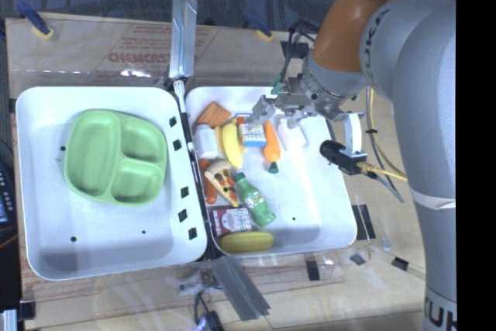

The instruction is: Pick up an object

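Observation:
The right bin [325,198] holds a pile of toy food along its left side. It includes a yellow banana [230,143], a small blue and white carton [253,134], an orange carrot [272,145], a pizza slice [222,181] and a green bottle [254,201]. My gripper [279,115] hangs over the far part of this bin, just above the carton and the carrot's top end. Its fingers are spread open, one on each side of the carrot's top, with nothing held between them.
An orange cracker [213,115] and a white bottle [204,140] lie near the divider. A red box [231,221] and a yellow corn cob [246,242] sit at the near edge. A green divided plate [116,156] lies in the left bin [46,244].

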Robot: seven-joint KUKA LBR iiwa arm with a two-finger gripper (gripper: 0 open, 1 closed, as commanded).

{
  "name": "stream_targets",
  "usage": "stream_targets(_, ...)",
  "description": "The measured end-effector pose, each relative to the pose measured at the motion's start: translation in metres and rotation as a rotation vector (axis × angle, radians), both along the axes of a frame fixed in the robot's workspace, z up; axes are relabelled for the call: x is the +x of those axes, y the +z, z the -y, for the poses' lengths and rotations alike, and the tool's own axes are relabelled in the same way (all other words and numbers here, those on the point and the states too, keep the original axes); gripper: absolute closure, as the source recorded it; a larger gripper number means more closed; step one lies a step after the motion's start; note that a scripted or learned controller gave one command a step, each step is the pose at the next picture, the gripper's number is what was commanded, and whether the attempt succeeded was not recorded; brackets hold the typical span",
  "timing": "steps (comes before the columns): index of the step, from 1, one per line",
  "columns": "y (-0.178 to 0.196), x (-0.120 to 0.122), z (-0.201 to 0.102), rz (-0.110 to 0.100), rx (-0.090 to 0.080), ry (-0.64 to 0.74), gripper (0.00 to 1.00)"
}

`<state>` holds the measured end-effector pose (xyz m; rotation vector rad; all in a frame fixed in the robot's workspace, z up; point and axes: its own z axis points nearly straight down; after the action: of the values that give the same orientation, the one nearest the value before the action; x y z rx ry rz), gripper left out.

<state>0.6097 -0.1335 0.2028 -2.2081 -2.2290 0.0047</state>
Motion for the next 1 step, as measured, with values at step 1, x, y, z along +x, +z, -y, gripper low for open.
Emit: stream_targets(1,-0.1018,-0.0110,0.0417,0.002,-0.001,0.049,0.00)
